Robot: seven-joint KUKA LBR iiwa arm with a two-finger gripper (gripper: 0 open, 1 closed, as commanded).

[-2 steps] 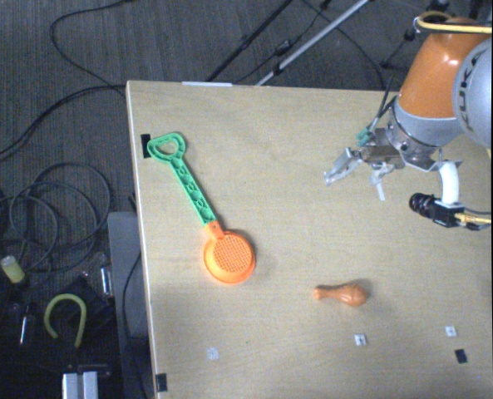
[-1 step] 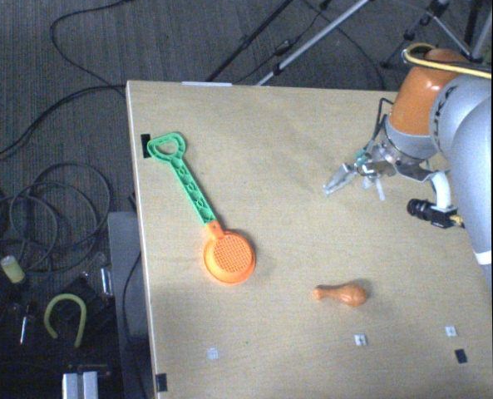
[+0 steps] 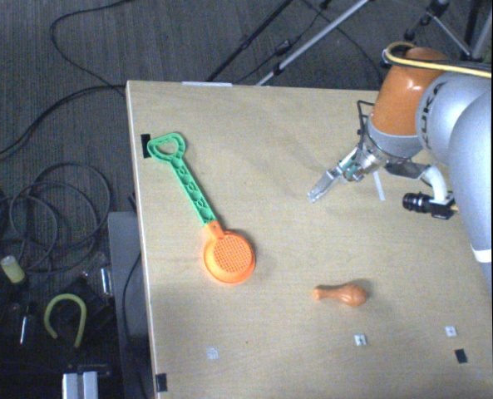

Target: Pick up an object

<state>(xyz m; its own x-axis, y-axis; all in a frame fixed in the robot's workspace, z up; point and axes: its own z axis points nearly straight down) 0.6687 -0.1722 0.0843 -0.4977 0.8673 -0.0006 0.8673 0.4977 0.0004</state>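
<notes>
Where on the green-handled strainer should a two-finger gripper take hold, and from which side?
Grip the green handle mid-length, probably from above, fingers either side. The strainer lies flat; its handle is narrow and straight, while the orange head looks too wide.

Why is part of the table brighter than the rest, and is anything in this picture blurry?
In the camera view, light falls unevenly: the table is brightest at its upper middle and dims toward the lower edge. The green-handled strainer and the small orange pear-shaped toy look fairly sharp, each with a faint shadow. The gripper is soft and hazy, its tips hard to make out.
</notes>
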